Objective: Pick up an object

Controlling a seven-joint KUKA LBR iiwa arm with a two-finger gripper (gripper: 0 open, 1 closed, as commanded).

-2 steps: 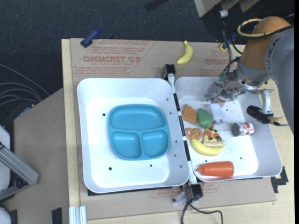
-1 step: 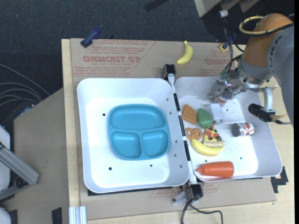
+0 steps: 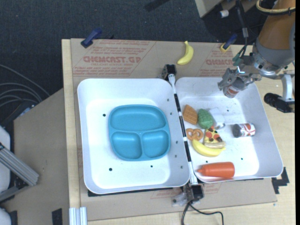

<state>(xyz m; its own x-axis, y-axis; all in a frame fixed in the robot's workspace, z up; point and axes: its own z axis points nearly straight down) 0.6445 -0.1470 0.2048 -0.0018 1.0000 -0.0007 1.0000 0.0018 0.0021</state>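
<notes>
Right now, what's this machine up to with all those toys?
A robot arm reaches in from the right, its hand hovering over the back of the right bin, gripping nothing that I can see. Toy food lies below it: a banana, a pretzel, an orange bottle and a small can. The left bin holds a blue divided plate.
</notes>
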